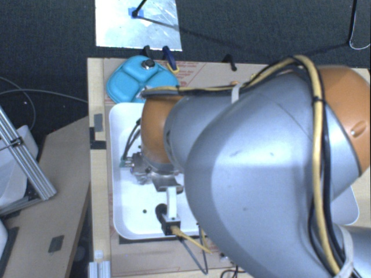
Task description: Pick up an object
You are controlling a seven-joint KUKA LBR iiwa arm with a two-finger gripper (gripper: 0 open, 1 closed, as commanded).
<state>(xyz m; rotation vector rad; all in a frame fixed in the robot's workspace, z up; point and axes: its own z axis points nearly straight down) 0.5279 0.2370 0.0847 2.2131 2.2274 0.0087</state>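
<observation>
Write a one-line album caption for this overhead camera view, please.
Grey-and-orange robot arm reaches down into a white bin, a blue object lying just beyond its far rim.

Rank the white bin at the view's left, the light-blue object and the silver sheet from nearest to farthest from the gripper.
1. The white bin, right under the gripper.
2. The light-blue object, behind that bin.
3. The silver sheet, beyond the bench, top of view.

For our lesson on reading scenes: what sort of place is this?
Probably a robotics lab or test cell: a grey-and-orange robot arm reaches over a shallow white bin on a bench, with aluminium framing beside it.
</observation>
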